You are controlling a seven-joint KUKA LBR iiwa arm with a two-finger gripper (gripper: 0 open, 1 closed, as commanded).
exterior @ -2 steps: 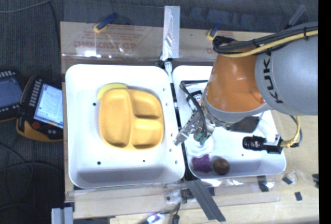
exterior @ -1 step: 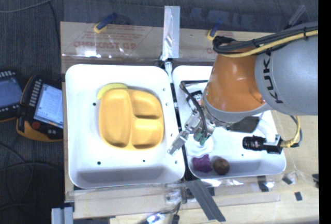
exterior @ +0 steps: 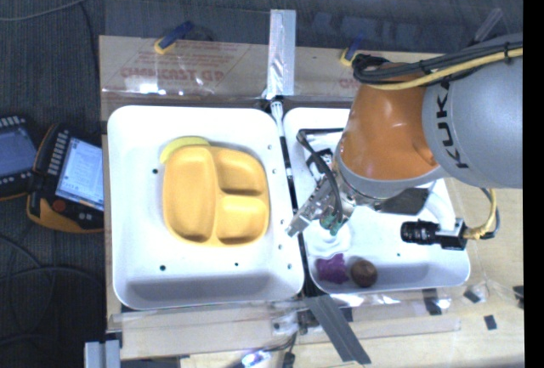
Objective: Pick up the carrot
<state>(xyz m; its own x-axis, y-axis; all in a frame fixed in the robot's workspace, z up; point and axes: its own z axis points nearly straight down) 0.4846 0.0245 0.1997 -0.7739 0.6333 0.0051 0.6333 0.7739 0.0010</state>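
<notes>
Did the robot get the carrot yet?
Not yet, as far as I can see. The gripper hangs low over the right bin, above a purple thing and a brown ball. I can't spot a carrot, so finding and lifting it remains.

Even overhead light, mild glare on bins, perhaps slightly soft.

Grey arm (exterior: 484,124) is reaching in from the right, its big rounded body filling the upper right. Orange band (exterior: 387,133) is sitting above the wrist, facing the camera. Black and yellow cables (exterior: 425,65) are running along the top of the arm. Wrist is pointing down and left, with the gripper (exterior: 319,213) hanging low at its end, metal fingers angling left; finger gap is too small to be showing
</notes>
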